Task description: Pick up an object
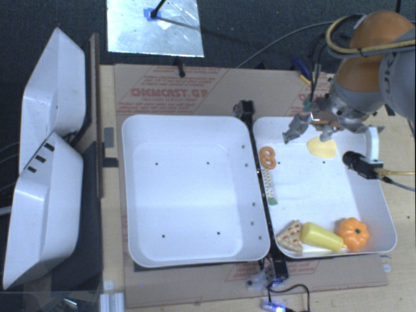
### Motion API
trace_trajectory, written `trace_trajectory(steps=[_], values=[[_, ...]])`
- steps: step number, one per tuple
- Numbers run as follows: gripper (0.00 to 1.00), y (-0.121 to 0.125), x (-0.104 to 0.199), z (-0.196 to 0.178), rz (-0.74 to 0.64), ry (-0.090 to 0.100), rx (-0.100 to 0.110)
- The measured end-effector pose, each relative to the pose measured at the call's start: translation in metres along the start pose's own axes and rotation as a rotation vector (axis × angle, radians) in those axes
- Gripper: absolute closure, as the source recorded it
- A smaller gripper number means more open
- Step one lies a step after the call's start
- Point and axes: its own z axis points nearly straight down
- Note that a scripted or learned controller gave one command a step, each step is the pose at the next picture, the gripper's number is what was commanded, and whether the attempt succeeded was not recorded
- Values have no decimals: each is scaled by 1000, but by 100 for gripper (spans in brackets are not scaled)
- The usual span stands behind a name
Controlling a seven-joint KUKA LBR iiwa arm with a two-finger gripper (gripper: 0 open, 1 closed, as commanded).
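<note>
My gripper (311, 130) hovers with fingers spread, nothing between them — I'd say I'm lining up. The yellow disc (322, 148) lies just beside; next, drop straight onto it.

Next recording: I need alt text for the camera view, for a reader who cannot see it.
The gripper of a grey and orange arm hovers with open fingers over the right bin, beside a pale yellow disc. That bin also holds a pretzel by its left wall and, along the front, a pizza slice, a yellow block and a small pumpkin.
</note>
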Motion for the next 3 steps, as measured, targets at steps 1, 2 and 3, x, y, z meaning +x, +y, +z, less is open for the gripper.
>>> trace_trajectory(steps=[1, 2, 3], values=[[0, 6, -7, 54, 1, 0, 3], [0, 10, -3, 96, 0, 0, 2], [0, 11, -4, 122, 1, 0, -3]])
